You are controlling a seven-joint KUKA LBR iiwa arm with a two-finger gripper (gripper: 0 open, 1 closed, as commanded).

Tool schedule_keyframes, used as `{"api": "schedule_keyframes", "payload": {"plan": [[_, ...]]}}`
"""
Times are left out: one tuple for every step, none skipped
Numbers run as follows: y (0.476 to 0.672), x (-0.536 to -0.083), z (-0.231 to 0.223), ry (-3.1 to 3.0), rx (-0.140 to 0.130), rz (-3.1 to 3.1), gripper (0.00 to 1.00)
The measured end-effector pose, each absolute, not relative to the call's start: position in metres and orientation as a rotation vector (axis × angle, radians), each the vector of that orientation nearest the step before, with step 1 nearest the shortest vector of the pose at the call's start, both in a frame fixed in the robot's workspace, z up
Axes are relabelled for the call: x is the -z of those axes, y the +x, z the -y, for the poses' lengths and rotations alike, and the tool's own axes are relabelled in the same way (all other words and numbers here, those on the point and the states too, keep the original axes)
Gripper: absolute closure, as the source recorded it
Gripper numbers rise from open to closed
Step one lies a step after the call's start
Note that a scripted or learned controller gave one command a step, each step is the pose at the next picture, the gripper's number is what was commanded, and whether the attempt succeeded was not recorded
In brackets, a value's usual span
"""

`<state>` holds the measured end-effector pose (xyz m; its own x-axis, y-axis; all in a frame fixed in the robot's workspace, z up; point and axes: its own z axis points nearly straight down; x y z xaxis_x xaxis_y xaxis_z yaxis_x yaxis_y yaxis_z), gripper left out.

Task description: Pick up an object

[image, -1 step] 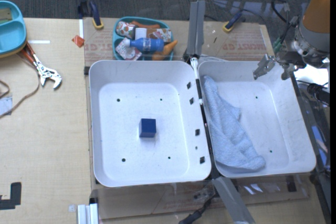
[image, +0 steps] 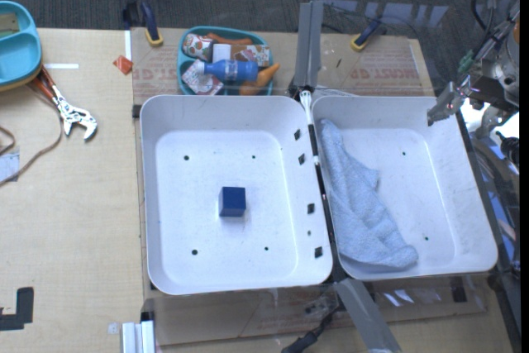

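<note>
A small dark blue cube [image: 233, 202] sits on the floor of the left bin [image: 165, 260], a little below its middle. A pale blue-grey cloth [image: 359, 207] lies crumpled along the left side of the right bin [image: 450, 202], running from the back wall to the front rim. My gripper [image: 444, 106] hangs at the right bin's back right corner, above the rim and far from both the cloth and the cube. Cables and bright glare blur the wrist behind it.
Behind the left bin stands a blue bowl [image: 225, 62] with several packets and toys. A wrench [image: 73, 118] and a teal tray [image: 16, 45] lie on the wooden bench at the left. Orange clamps [image: 151, 33] hold the board's back edge.
</note>
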<state>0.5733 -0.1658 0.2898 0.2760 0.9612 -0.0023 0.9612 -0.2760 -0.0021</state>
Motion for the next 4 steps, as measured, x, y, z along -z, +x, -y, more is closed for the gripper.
{"api": "schedule_keyframes", "payload": {"plan": [[0.532, -0.341, 0.149, -2.695, -0.005, 1.615, 0.00], [0.546, -0.308, 0.201, -2.860, -0.008, 1.297, 0.00], [0.541, -0.340, 0.196, -3.034, -0.007, 0.816, 0.00], [0.572, -0.092, 0.155, -3.063, -0.003, 0.692, 0.00]]}}
